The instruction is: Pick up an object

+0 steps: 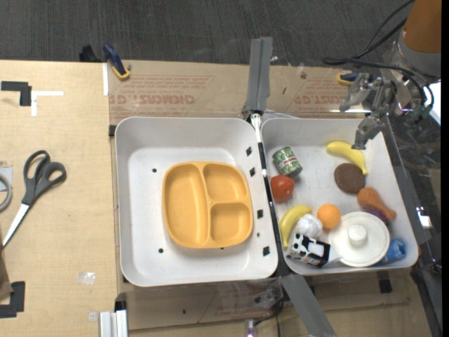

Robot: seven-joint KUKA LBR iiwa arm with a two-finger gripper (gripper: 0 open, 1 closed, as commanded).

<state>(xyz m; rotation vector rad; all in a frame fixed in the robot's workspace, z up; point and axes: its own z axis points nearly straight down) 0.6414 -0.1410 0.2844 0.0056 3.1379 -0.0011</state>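
Note:
The right bin [319, 133] holds several items. A yellow banana [349, 153] lies at its far side, beside a brown disc [349, 177]. There is also a green can [286, 161], a red tomato [282, 187], a second banana [293, 220], an orange [328, 216], a brown drumstick [375, 202], a white round lid [359, 239], a blue piece [397, 250] and a black-and-white toy [309, 248]. My gripper [364, 135] hangs over the bin's far right corner, just right of and above the first banana, with nothing seen in it.
The left bin [137, 188] holds a yellow divided plate [208, 203]. Scissors [35, 181] lie on the bench at far left. A blue clamp [116, 60] sits at the cardboard's back edge. Cables [382, 27] trail near the arm at upper right.

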